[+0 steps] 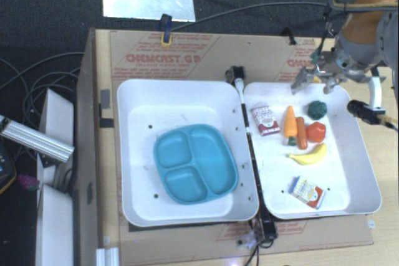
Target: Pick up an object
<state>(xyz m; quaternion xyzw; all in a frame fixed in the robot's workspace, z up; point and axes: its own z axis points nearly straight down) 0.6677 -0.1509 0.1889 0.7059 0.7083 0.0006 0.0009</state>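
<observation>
Tool (317,79) hangs w/ fingers spread, holding nothing; green broccoli (317,109) lies just below it toward bin front, nearest obj.

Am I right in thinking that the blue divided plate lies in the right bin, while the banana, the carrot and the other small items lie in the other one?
Not quite: the camera view shows the blue divided plate in the left bin. The banana, the carrot and the other small items lie in the right bin.
</observation>
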